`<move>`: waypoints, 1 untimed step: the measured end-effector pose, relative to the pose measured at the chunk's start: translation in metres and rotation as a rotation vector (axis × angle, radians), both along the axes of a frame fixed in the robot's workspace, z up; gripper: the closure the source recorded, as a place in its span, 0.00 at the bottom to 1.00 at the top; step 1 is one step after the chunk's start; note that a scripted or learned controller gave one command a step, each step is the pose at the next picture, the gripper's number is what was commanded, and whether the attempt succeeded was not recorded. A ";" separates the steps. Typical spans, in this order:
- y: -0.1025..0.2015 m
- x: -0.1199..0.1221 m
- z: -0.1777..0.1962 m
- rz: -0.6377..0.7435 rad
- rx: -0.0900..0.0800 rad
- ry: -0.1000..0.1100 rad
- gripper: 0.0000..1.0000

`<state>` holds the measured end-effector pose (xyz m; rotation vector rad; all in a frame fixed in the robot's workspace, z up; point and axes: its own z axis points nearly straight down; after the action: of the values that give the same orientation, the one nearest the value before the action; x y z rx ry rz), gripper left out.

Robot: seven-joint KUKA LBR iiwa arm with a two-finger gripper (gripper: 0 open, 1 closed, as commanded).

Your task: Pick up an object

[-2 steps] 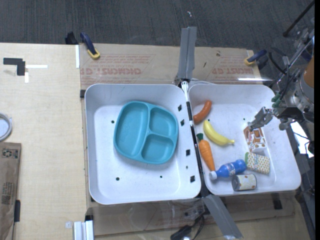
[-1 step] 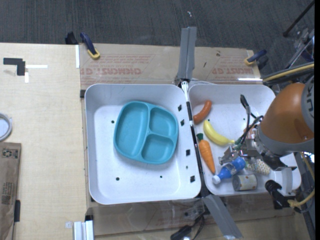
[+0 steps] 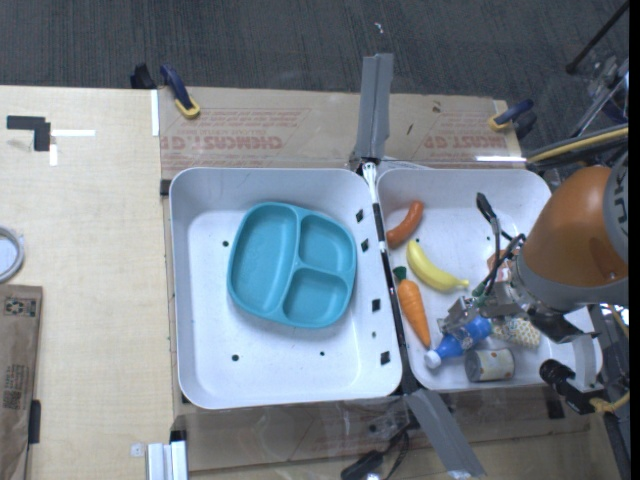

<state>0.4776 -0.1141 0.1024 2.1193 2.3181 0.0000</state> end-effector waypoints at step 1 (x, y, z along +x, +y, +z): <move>-0.001 0.001 0.008 -0.004 -0.001 -0.001 1.00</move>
<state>0.4782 -0.1149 0.1108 2.1232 2.3131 0.0002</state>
